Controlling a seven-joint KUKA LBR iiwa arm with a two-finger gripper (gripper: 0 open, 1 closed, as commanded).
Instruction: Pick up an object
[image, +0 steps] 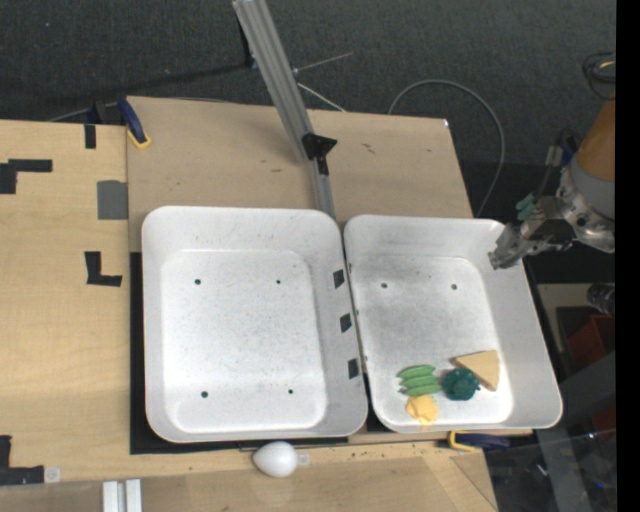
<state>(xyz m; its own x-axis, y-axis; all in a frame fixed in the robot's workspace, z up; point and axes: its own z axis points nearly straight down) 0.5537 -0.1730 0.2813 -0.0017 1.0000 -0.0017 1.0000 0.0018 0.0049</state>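
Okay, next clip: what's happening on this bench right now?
A grey arm with an orange band reaches in from the right, its gripper above the upper right rim of the right white bin, with nothing seen between its fingers. The small items sit clustered in that bin's near right corner: a green ridged piece, a yellow piece, a dark teal lump and a tan wedge. A white egg-shaped object lies on the bench in front of the left white bin.

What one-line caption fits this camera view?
Gripper poised at the right bin's far right rim, away from the green, teal, yellow and tan objects clustered in its near corner.
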